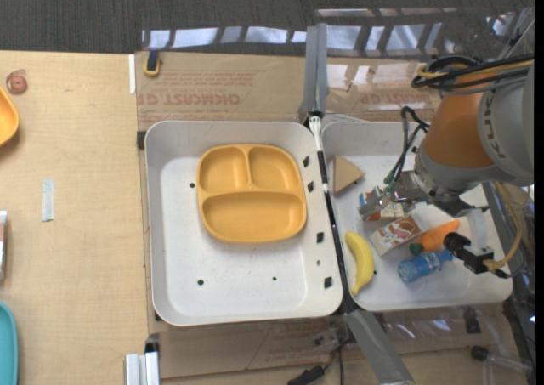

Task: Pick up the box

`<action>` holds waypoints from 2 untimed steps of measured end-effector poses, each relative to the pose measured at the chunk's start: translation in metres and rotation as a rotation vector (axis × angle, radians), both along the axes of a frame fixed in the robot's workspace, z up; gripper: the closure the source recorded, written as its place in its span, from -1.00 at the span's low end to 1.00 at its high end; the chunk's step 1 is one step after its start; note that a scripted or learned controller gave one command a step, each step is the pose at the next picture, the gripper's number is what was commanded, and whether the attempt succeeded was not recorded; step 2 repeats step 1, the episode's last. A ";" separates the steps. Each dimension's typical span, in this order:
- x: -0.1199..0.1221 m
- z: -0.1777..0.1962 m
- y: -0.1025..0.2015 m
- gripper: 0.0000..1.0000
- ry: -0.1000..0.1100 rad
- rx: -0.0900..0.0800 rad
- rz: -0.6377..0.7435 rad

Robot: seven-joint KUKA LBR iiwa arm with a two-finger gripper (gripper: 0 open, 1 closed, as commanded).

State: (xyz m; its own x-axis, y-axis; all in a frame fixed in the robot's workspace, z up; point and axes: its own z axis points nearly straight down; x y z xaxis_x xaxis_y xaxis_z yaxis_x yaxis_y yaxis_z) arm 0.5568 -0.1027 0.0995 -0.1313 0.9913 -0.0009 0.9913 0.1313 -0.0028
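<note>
From where I stand, the nearest things in the right bin (476, 294) are the banana (360, 261) along its left wall and the blue bottle (422, 266) lying on its side. Just beyond them is the box (396, 233), small, red and white, lying flat and tilted, with the orange carrot (439, 234) touching or nearly touching its right side. The pincer (380, 202) hangs right over the box's far left corner, and I cannot tell whether it is spread or clenched; nothing shows between its tips. My worry is crowding: a descent that far off centre could pinch only a corner and flip the box, or nudge the carrot and bottle. Farther back lies a brown wedge (346, 173). In the left bin (166, 230) the yellow divided plate (252, 193) sits well apart from it all.
</note>
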 end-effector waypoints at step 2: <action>0.022 0.106 0.037 1.00 -0.001 -0.001 -0.134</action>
